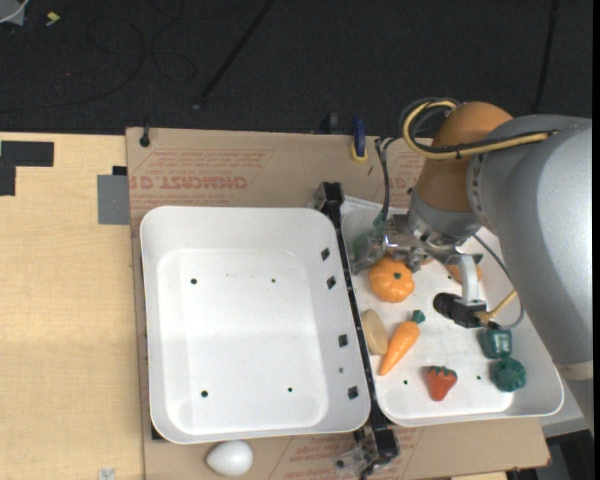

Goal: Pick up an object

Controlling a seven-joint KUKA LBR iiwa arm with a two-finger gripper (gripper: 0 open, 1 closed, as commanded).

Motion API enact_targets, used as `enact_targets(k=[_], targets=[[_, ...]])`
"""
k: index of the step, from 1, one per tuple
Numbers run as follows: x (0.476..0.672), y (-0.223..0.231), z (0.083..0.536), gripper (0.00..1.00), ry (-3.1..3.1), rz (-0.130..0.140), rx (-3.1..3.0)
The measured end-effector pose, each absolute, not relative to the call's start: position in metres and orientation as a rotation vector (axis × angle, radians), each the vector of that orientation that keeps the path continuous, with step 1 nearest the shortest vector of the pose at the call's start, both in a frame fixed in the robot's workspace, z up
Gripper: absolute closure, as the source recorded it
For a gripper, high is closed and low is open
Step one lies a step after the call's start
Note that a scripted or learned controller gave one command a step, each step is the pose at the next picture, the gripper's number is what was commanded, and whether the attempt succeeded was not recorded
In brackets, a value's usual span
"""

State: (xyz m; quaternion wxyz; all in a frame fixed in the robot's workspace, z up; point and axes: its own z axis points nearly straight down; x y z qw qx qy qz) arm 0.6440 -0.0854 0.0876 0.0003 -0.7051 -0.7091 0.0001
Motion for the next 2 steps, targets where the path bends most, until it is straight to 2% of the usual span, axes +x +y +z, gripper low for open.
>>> enact_targets(k=[1, 2], targets=[[0.64, -0.086, 0.097, 1.0, -2.222, 0.01, -2.21], [0.586, -0.034, 0.191, 1.0, -2.222, 0.0, -2.215]])
